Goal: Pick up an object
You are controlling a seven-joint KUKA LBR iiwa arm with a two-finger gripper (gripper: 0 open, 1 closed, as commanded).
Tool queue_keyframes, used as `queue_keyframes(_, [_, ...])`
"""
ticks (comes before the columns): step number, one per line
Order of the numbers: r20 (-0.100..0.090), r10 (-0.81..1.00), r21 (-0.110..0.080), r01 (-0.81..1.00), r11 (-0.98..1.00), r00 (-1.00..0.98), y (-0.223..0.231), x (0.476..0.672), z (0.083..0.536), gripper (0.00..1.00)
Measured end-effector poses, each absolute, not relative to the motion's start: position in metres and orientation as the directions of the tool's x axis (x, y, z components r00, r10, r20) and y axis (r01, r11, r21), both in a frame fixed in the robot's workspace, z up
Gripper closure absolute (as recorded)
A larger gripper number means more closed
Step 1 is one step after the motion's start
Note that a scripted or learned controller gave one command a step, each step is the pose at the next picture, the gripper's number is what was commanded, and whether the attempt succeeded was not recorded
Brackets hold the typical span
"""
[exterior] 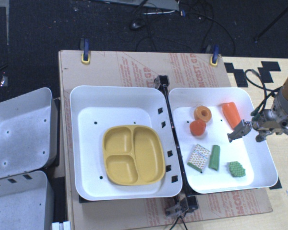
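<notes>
The right bin (pixel 209 94) holds several small objects. An orange carrot-like piece (pixel 231 114) lies at the back right, with a tan ring (pixel 202 113) and a red ball (pixel 198 128) to its left. Nearer the front are a white-and-green patterned block (pixel 199 157), a green stick (pixel 214 157) and a bumpy green piece (pixel 236 168). My gripper (pixel 249 133) hangs over the bin's right side, just in front of the carrot-like piece. It is open, with one dark finger (pixel 235 133) pointing left and nothing between the two.
The left bin (pixel 117 92) holds a yellow divided plate (pixel 133 154). A black divider (pixel 172 143) runs between the bins. Blue-and-yellow clamps (pixel 85 51) (pixel 214 55) grip the board's far edge. White trays (pixel 19 128) lie off to the left.
</notes>
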State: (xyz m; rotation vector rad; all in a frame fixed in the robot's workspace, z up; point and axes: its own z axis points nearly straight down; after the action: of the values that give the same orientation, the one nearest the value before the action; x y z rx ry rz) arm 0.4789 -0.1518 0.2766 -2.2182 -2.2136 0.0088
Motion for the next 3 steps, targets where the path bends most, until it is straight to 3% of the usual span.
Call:
queue_keyframes(1, [0.000, 1.000, 0.000, 1.000, 0.001, -0.001, -0.151, 0.481, 0.281, 0.00])
queue_keyframes(3, [0.001, 1.000, -0.005, 1.000, -0.002, 0.002, -0.147, 0.483, 0.185, 0.00])
